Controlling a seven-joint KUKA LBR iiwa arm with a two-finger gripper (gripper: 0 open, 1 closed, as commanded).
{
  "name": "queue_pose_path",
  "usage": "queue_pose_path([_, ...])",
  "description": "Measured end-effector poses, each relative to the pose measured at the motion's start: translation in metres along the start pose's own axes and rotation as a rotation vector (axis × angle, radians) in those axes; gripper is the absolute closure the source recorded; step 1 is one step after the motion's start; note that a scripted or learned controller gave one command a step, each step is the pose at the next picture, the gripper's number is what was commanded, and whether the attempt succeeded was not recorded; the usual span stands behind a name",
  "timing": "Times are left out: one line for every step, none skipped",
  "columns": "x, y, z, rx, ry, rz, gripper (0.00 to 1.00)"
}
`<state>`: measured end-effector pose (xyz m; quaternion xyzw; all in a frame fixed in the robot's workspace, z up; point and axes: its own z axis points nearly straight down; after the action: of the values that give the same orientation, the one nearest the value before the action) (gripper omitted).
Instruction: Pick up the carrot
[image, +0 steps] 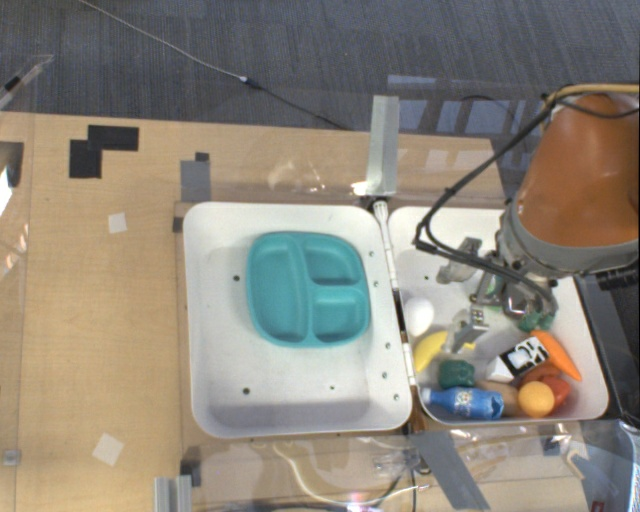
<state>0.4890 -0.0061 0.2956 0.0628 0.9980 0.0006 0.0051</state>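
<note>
So far the carrot (556, 352) had not been lifted: it lay on the floor of the right bin (440, 228), just beside the hand (500, 312) on the side toward the arm, slanting down toward the bin's near corner. The hand hung low over the middle of that bin, and I could not tell whether it was spread or pressed together; nothing could be seen held in it. By my judgement the reach was made but the grasp and the lift were both left to do.

The right bin was crowded. A white egg-like thing (418, 315) sat beyond the hand on the side away from the arm, with a yellow banana (429, 350) and a dark green piece (458, 373) nearer the front. A blue bottle (463, 403) lay along the front wall, and an orange fruit (537, 399) and a black-and-white tag (527, 354) sat close by the carrot. The left bin (215, 400), well apart from the hand, held a teal divided plate (306, 287).
</note>
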Motion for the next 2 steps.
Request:
queue_pose_path([0.0000, 0.0000, 0.0000, 0.000, 0.000, 0.000, 0.00])
queue_pose_path([0.0000, 0.0000, 0.0000, 0.000, 0.000, 0.000, 0.00])
